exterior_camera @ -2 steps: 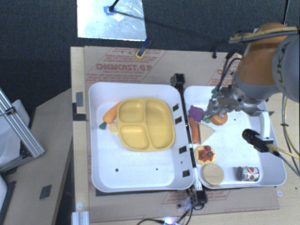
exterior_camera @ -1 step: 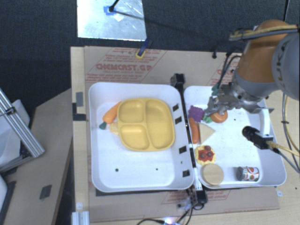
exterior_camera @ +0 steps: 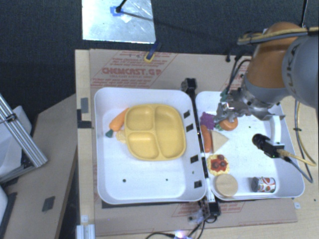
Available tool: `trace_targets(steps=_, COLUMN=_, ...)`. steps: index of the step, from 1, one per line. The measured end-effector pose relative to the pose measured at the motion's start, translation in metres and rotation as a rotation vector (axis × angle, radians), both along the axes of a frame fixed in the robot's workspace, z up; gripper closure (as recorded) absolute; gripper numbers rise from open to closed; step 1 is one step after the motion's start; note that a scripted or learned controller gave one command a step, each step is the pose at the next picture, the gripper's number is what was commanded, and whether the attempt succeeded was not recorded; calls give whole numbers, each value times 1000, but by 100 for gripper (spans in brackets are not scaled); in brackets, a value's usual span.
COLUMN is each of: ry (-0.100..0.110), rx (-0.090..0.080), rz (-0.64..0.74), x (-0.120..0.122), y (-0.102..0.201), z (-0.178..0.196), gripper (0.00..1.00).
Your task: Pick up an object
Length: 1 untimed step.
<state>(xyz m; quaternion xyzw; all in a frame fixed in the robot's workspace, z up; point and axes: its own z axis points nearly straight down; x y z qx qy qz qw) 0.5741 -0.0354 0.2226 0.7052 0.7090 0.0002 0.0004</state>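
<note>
My gripper (exterior_camera: 225,115) hangs low over the upper left of the right bin (exterior_camera: 246,161). It is right at a small round orange thing (exterior_camera: 230,125), whose top it partly covers. A purple piece (exterior_camera: 206,119) lies just to the gripper's left. Below that, a reddish sausage (exterior_camera: 207,139) lies along the bin's left wall, with a pale triangular wedge (exterior_camera: 220,140) beside it. Further toward the front are a small pizza slice (exterior_camera: 218,164), a beige round disc (exterior_camera: 227,185) and a little can (exterior_camera: 263,184) on its side.
The left bin (exterior_camera: 149,182) holds a yellow divided plate (exterior_camera: 152,132), with a carrot (exterior_camera: 118,119) at the plate's left edge. A black divider (exterior_camera: 195,133) with clips runs between the bins. Bare white floor shows in the right bin's middle.
</note>
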Motion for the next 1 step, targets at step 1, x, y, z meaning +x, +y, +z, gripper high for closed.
trace_targets(steps=1, ry=1, rx=0, rz=-5, x=-10, y=-6, z=-8, gripper=100)
